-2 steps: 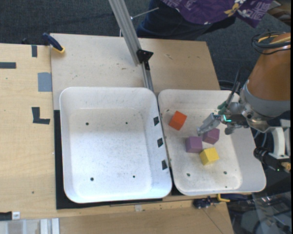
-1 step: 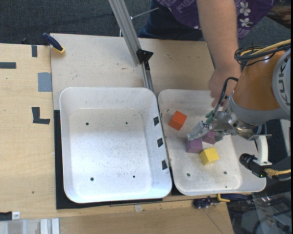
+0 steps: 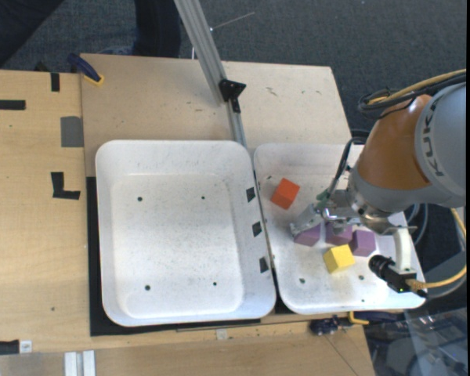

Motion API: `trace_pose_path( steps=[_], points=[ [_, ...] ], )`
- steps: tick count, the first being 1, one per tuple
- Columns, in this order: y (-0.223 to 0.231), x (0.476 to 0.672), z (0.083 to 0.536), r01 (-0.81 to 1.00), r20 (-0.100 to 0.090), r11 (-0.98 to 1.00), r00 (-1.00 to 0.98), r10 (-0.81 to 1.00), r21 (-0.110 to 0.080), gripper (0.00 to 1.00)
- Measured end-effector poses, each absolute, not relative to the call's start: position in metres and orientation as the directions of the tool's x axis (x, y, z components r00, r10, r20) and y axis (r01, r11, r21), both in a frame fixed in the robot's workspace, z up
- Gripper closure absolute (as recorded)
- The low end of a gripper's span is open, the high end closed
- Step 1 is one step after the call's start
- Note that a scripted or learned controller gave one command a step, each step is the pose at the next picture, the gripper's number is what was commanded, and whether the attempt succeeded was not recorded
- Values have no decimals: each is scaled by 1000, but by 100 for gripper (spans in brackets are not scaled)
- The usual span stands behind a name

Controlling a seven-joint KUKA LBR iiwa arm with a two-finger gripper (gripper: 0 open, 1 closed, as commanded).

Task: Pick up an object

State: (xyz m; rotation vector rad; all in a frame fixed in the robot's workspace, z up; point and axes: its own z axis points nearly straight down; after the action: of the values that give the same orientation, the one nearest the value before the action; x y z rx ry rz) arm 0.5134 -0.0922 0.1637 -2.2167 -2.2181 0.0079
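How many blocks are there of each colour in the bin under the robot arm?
Orange block: 1
Yellow block: 1
Purple blocks: 2, both partly covered by the gripper
Total: 4 blocks, all in the right bin

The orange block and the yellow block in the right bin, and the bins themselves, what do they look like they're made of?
Orange block: matte, evenly coloured, sharp-edged; likely painted wood or foam, hard to tell which.
Yellow block: same flat, glare-free finish, probably the same material.
Right bin and left bin: white moulded plastic by the look, with rounded rims and a faintly speckled, scuffed surface.
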Motion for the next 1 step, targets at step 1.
trace_pose_path(
  steps=[1],
  points=[
    [-91,507,119,1000,1,0,0,1000,-8,0]
  ],
)
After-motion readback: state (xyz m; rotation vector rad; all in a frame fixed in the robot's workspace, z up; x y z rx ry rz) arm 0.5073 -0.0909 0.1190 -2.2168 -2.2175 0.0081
